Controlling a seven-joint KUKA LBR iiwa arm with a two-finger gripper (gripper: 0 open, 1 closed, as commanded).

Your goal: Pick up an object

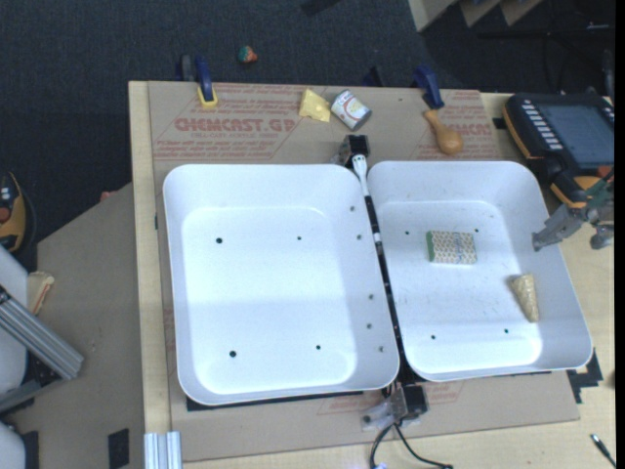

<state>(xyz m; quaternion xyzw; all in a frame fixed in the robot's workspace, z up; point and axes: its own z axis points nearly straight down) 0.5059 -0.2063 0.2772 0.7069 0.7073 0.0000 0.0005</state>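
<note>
Hovering at frame right, the gripper (559,229), fingers' state unclear, sits just up-right of the beige piece (526,295), whose long axis runs near-vertical.

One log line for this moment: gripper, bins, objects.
gripper: at right bin's right rim, holding nothing | right bin: patterned pad, tan piece | task: pick not yet done

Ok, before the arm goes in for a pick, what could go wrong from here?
The tan cone-shaped object lies close to the right white bin's sloped wall, so a finger may hit the wall before closing. The flat speckled green-white rectangular pad looks thin and may slip under the fingertips. The hand sits at the bin's edge and could clip the rim.
</note>
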